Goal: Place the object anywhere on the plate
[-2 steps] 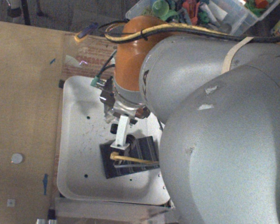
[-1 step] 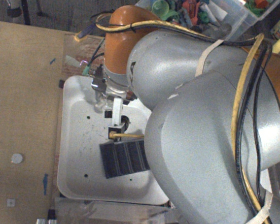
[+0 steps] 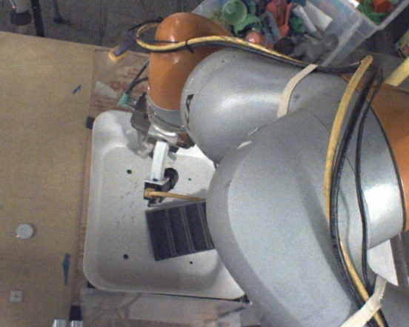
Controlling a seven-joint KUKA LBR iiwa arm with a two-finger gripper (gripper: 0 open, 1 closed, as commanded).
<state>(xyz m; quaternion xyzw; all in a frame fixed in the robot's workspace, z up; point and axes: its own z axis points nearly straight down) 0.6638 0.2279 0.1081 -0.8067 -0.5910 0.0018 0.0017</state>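
Over the white bin (image 3: 102,258) my gripper (image 3: 158,183) hangs fingers-down, near the bin's upper left part. Between my fingertips sits a thin stick-like object (image 3: 181,196), tan in colour, lying level and pointing away to the right of them; I am clamped on its left end. Just below the stick, on the bin's floor, rests a dark ribbed plate (image 3: 177,230), square and slightly turned, its right side hidden under my own grey arm (image 3: 293,230). The stick lies just above the plate's upper edge; whether it touches the plate I cannot tell. Beyond the bin's far rim stands a clear tub of coloured toys (image 3: 284,12). Left of the bin, on the wooden bench (image 3: 21,135), lies a small round disc (image 3: 24,231).
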